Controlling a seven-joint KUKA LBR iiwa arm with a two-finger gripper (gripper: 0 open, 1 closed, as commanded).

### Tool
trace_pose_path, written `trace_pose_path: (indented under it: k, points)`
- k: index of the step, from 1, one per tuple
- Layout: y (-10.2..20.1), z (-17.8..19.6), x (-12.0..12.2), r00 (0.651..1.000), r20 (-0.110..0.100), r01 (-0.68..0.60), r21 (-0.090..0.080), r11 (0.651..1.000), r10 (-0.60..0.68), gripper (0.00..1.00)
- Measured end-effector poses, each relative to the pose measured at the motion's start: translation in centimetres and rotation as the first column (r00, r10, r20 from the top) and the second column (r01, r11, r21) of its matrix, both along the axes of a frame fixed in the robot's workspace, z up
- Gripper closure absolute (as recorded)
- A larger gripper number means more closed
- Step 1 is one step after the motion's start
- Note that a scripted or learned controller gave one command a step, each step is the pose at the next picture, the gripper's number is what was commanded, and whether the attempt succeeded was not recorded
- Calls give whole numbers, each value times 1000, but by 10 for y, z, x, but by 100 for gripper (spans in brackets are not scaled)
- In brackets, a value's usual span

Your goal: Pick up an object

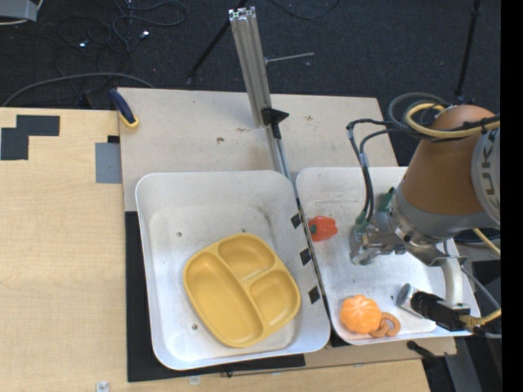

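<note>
Noted plain white on left bin (155,219) and right bin (343,188), with unpatterned mustard yellow on the divided plate (241,288). Logged red-orange on small item (324,228) in right bin, bright orange on round ball (359,313), paler tan-orange on ring (387,327) beside it. Recorded copper-orange band over grey on arm (445,170), pale wood grain on bench (57,251), brushed silver on post (252,64).

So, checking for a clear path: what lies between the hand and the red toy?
Nothing; the camera view shows bare bin floor between the hand and the red toy.
</note>
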State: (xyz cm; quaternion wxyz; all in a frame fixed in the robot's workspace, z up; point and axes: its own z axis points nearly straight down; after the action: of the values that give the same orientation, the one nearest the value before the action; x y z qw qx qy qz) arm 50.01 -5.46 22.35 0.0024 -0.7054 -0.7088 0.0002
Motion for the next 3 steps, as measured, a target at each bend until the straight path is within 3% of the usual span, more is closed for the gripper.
trace_pose_path:
  k: [3]
  points:
    - [156, -17, 10, 1000, 0, 0, -3, 1000, 0, 100]
